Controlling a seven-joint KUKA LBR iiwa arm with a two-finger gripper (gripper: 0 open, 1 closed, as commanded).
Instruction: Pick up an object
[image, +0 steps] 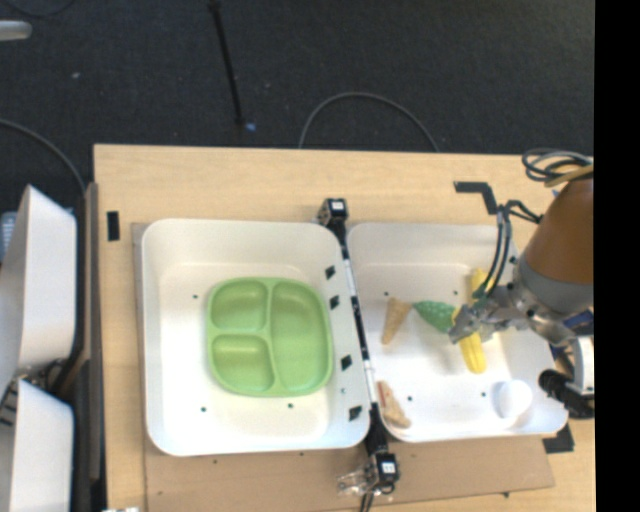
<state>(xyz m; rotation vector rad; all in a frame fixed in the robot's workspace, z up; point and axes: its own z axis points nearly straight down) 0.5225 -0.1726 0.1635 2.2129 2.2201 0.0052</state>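
While over corn (475, 352), pincer (470, 328) low

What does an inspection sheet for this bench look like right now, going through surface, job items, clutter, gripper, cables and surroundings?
Surface: wooden bench bearing a left bin and a right bin, side by side.
Job's things: in the right bin, a yellow corn cob, a green piece, a tan cone, a tan piece near the front left corner and a white cup.
Clutter: green divided plate in the left bin.
Grippers: gripper low over the corn cob and green piece; a hold cannot be confirmed.
Cables: black cables on the dark floor behind the bench; more looped at the arm.
Surroundings: white containers at the left edge.
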